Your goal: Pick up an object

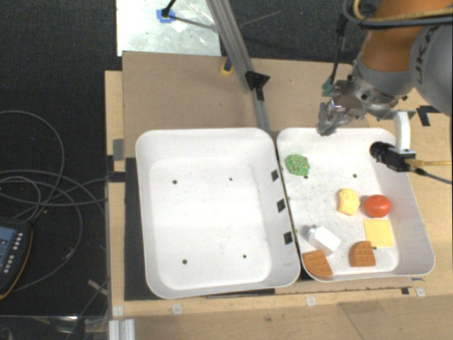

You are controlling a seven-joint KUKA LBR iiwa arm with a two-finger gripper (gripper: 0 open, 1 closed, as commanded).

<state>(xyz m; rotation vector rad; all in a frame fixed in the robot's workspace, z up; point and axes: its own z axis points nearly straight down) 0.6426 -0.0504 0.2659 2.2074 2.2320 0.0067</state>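
A two-finger gripper (328, 124) on a grey arm with an orange band (403, 9) is seen over the far edge of the right shallow white bin (333, 163), close to that bin's far left corner. Whether the gripper is open or closed cannot be told from this slanted view.

All the loose objects are found in the right bin, none of them touching the gripper. A green bumpy lump like a broccoli floret (297, 165) is placed nearest to it, in the far left part of the bin, beside the divide between the two bins. Towards the middle, a yellow knobbly piece like a corn cob section (347, 202) is set just left of a red round tomato-like ball (377, 205). A flat yellow square like a cheese slice (379, 233) is laid just on the near side of the red ball. Further left, a small white block with a grey end (323, 237) is seen. Along the near side, two orange-brown waffle-like pieces are placed: one (318, 263) at the near left corner, the other (362, 254) to its right, just beside the yellow square.

The left shallow white bin (205, 211) is set alongside, its right rim against the right bin.
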